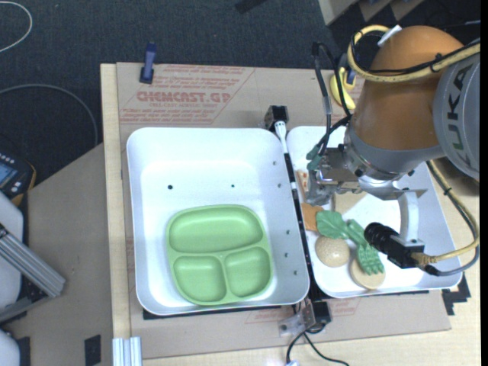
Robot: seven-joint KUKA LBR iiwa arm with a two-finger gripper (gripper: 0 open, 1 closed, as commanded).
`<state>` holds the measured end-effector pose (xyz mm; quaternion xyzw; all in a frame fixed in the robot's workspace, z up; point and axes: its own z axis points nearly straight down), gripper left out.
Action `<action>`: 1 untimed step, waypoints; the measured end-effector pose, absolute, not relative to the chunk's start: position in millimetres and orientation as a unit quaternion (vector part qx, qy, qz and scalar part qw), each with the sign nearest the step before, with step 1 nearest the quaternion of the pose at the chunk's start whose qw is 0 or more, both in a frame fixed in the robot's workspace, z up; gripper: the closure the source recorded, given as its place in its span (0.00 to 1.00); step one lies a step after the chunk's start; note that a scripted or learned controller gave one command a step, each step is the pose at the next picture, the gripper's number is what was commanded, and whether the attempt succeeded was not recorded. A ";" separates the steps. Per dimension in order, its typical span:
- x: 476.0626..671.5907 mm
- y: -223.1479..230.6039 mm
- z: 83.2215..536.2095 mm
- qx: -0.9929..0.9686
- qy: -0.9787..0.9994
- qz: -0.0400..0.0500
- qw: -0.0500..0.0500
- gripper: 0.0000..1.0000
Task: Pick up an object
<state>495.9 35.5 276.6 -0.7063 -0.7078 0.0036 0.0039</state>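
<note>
**Gripper (320,180) low in the right bin (441,213)**

Gripper hangs close to the bin's left wall. From my feed I cannot tell whether it is open or closed. Just on its near side lie an orange piece (309,216), a green toy (341,228) and a beige ball (332,252). A green divided tray (219,254) sits in the left bin (198,166).

Smooth white plastic bins (198,166) are gleaming faintly; the green plastic plate (219,252) and papery brown counter (244,90) are looking matt.
</note>
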 end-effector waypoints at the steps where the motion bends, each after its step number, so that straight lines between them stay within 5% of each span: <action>1: 479.6 -15.8 380.0 -0.709 -0.705 -0.004 -0.005 1.00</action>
